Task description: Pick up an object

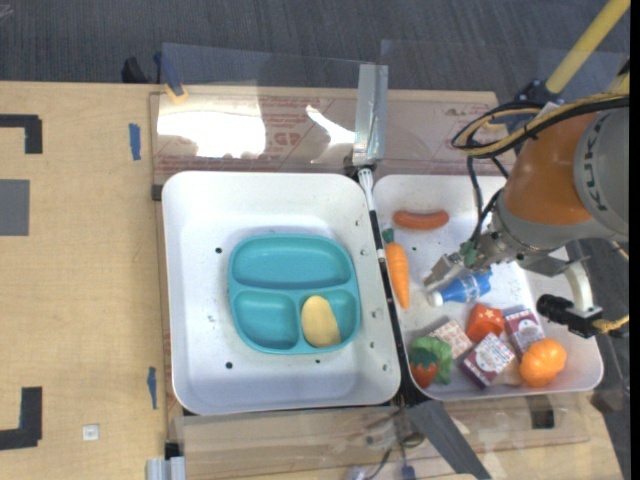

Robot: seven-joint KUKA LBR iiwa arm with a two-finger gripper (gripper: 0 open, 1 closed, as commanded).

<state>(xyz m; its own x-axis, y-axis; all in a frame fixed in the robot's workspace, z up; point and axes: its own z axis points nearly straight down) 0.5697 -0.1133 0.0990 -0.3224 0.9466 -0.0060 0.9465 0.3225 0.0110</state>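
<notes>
Toys crowd the right bin (590, 378), and the gripper (447, 271) sits low among them, just over a small blue-and-white bottle (462, 289) lying on its side near the bin's middle. That bottle looks like the object in hand. It is probably light hollow plastic, stiff but smooth and rounded, so it may roll or squirt out of a pinch; a hold across the middle of its body, square to its long axis, seems safest.

An orange carrot (398, 273) lies just left of the bottle along the bin's left wall, and a red sausage (421, 219) lies farther back. Nearer the front sit a red tomato-like piece (485, 322), small boxes (487, 358), a green-and-red piece (428, 356) and an orange fruit (541, 362). The left bin (190, 268) holds a teal divided tray (290, 266) with a yellow potato-like piece (320, 321) in its near right compartment.

The arm (560, 183) reaches in from the right, wrist angled down and leftward toward the bottle. The fingers appear spread, their tips on or beside the bottle's left end; nothing is clearly clamped between them, so it does not look held yet.
</notes>
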